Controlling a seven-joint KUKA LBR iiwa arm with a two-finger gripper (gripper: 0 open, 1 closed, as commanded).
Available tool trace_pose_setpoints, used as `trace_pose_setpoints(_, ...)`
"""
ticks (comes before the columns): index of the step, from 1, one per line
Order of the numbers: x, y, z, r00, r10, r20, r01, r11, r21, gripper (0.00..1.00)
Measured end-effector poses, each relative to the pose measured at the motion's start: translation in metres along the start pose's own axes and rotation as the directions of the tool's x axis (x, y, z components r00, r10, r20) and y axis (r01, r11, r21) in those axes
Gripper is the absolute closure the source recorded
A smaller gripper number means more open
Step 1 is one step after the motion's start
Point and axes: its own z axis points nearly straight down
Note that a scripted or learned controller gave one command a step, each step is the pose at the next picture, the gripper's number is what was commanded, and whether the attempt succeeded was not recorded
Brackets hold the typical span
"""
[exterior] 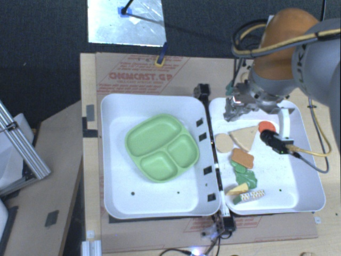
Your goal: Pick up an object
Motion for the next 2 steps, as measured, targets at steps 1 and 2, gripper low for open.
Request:
trace_pose_setpoints(1,-0.001,0.007,0.015,1.000,0.003,0.001,-0.003,1.000,-0.001,1.00)
trace_pose_setpoints(2,0.002,0.017,0.007,1.000,0.000,0.000,0.000,1.000,-0.003,1.00)
